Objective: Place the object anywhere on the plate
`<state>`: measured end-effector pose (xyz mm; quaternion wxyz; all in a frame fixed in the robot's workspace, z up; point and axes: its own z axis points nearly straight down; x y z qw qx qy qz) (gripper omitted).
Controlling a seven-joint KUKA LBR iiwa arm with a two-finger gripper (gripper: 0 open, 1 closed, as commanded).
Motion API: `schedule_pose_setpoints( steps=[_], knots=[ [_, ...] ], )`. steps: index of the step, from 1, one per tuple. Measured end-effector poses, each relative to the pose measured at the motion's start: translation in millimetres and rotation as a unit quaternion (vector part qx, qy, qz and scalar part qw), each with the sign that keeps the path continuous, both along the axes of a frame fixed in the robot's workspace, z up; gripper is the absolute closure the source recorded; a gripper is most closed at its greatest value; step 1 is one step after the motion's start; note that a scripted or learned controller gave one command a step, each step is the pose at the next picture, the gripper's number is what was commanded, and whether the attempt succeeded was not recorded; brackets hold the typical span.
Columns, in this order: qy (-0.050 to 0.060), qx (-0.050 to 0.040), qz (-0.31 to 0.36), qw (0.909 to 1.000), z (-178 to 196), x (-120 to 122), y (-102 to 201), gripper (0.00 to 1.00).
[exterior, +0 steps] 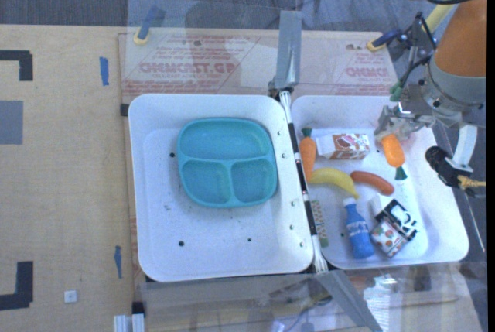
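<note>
Right now hovering over right bin (445, 241), claw (396, 124) at small carrot (394, 151) near far corner; can't tell if pinching. Confirm firm grip first, lift straight, then carry left to teal plate (227, 162), w/o clipping bin walls.

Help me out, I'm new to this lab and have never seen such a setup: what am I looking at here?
One camera looks down at a slant on a bench with two white bins. The left bin holds a teal divided plate. The right bin holds toy food: two carrots, a banana, a sausage, a small carton, a blue bottle and a patterned box. The grey-and-orange robot arm reaches in from the right; its pincer sits just above one carrot. Whether it grips the carrot is unclear.
</note>
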<state>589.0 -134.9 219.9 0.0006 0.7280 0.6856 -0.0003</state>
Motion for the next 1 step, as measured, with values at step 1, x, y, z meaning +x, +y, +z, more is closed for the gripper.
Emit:
schedule_pose_setpoints(
  steps=[1],
  knots=[
    [0.001, 0.0008, 0.026, 0.9997, -35.4, 1.1, 50.4, 1.0]
  ],
)
